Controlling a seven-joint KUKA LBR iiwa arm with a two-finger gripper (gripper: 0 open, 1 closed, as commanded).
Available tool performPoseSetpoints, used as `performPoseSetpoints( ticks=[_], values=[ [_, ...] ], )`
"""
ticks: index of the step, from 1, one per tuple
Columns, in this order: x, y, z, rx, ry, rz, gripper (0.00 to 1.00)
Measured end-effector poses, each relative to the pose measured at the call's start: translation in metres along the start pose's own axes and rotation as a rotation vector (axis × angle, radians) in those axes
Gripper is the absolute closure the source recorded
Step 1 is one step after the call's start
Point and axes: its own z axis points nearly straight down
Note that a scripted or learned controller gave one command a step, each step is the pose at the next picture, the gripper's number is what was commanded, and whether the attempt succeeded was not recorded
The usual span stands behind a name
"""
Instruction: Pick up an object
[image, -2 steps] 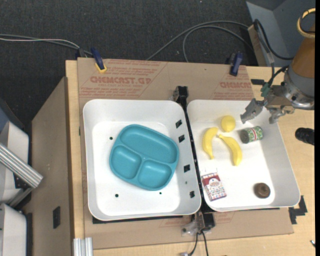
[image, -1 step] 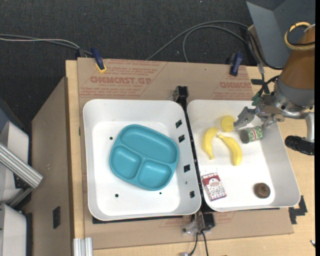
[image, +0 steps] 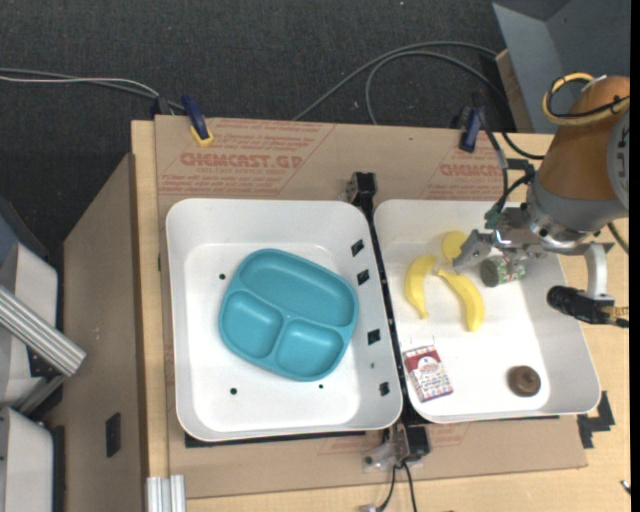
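While the end effector (image: 490, 262) hovers at three o'clock of the bananas (image: 445, 285) in the right bin (image: 560, 400), I cannot tell its state. I judge it could slide off the bananas' curved skin.

Grey arm with orange band reaching in from the right, tool (image: 482, 258) lowered, pointing left

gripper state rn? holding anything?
Gripper: cannot be told whether open or shut; it sits low in the right bin, beside the bananas.
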Motion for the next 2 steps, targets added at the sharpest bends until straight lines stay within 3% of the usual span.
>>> performPoseSetpoints(
  ticks=[1,2],
  values=[
    [0.007,-0.004,0.045,0.0,0.001,0.0,0.0],
    [0.006,-0.002,0.031,-0.008,-0.001,0.0,1.0]
  ],
)
